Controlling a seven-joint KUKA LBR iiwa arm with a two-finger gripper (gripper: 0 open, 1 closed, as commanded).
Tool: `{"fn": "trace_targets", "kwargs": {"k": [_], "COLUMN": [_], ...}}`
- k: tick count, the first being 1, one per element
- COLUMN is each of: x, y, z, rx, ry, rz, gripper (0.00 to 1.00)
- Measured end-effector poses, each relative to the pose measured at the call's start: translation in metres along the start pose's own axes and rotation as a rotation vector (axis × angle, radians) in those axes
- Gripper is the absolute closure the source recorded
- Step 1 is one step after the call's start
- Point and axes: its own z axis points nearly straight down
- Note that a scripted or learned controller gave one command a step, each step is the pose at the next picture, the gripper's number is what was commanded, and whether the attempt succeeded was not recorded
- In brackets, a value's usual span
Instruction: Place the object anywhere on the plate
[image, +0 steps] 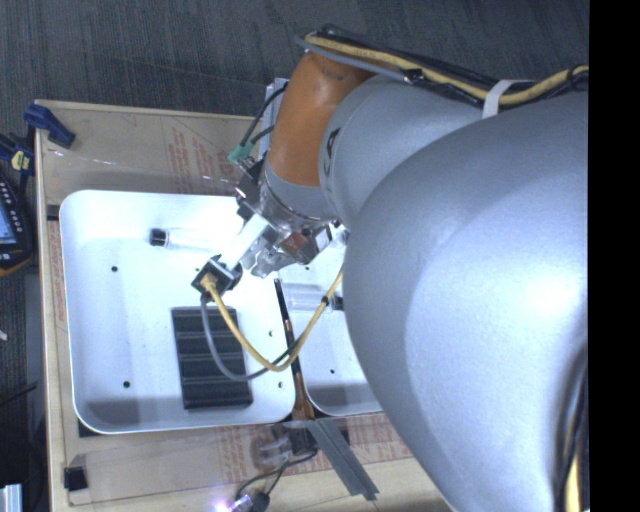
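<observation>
Two things lie in the bin (70, 300) on the view's left: a dark ribbed slab, which I take for the plate (212, 360), and a small clear tube (172, 238) with a black cap, which I take for the object to be moved. Nothing rests on the plate, so by my judgement the task is hardly begun. The tube has not been picked up, and both the carry and the set-down are left to do.

The tube lies on its side on the white floor, beyond the plate's far edge and a little toward its left side, well apart from it. The gripper (272, 252) hangs beyond the plate's far right corner, over the bin's inner side. Whether it is spread or pressed together I cannot tell, as the wrist hides its tip. The tube sits clear of it on the side away from the arm, at much the same distance from the plate, with bare white floor between them. Nothing shows in its grasp.
</observation>
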Motion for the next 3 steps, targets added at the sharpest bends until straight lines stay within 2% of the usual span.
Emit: {"fn": "trace_targets", "kwargs": {"k": [1, 2, 3], "x": [-0.076, 0.011, 0.074], "y": [-0.037, -0.032, -0.020], "z": [0.056, 0.168, 0.170], "rx": [0.002, -0.002, 0.001], "ry": [-0.005, 0.004, -0.003], "rz": [0.188, 0.034, 0.032], "gripper": [1.00, 1.00, 1.00]}}
